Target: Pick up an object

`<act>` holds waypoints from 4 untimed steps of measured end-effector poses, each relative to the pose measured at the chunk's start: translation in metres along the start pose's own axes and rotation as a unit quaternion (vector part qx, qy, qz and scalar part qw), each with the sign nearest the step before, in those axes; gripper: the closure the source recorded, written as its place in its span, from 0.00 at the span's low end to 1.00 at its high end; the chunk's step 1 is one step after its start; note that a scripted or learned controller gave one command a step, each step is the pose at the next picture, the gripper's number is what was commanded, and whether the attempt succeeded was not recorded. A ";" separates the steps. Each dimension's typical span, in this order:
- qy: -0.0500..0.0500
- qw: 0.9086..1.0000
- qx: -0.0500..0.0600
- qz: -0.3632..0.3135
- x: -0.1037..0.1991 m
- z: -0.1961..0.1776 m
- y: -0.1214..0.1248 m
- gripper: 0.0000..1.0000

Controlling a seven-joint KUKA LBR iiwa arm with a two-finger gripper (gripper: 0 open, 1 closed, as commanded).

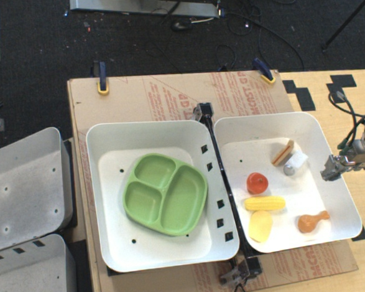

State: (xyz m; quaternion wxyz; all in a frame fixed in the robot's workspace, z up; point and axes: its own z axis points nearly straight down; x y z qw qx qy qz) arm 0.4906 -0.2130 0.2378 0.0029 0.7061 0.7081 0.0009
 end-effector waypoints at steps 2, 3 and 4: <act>0.001 1.000 0.003 -0.002 0.046 -0.034 0.016 1.00; 0.001 1.000 0.002 -0.002 0.097 -0.029 0.047 1.00; 0.002 1.000 0.003 -0.002 0.141 -0.018 0.058 1.00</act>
